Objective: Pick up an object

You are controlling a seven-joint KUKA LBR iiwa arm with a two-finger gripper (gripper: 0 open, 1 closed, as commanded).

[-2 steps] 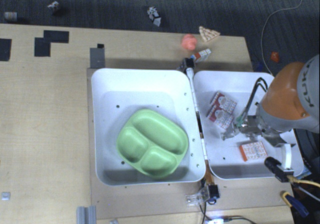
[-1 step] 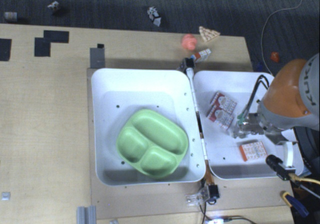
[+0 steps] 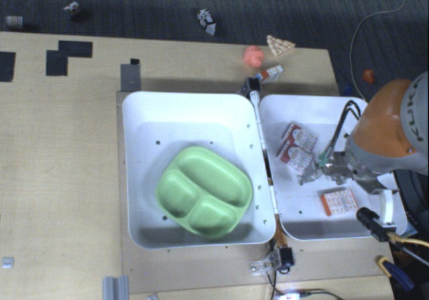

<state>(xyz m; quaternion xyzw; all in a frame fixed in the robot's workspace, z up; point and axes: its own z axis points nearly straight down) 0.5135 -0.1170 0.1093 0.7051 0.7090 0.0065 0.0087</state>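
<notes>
Objects for picking are lying in both bins: one green divided tray and two small red-and-white packets. The tray, with three compartments, is sitting tilted in the left bin, towards that bin's 6 o'clock. The right bin is holding the two packets: one red-and-white packet near its centre and one orange-red packet towards its 5 o'clock corner.

The gripper is reaching down into the right bin from 3 o'clock, under the arm's orange band. Its tip is sitting between the two packets: the red-and-white packet is lying just beside it at about 11 o'clock, seemingly touching, and the orange-red packet is lying near it at about 5 o'clock. Whether its fingers are spread or closed, and whether anything is caught between them, I cannot tell, since the tip is small and blurred against the packet. The green tray is lying well apart from it, at 9 o'clock, beyond the rims where the two bins are meeting.

Outside the bins, at the bench's 12 o'clock edge, one pink ball, one wedge-shaped patterned piece and one small tube are resting, clear of the gripper.
</notes>
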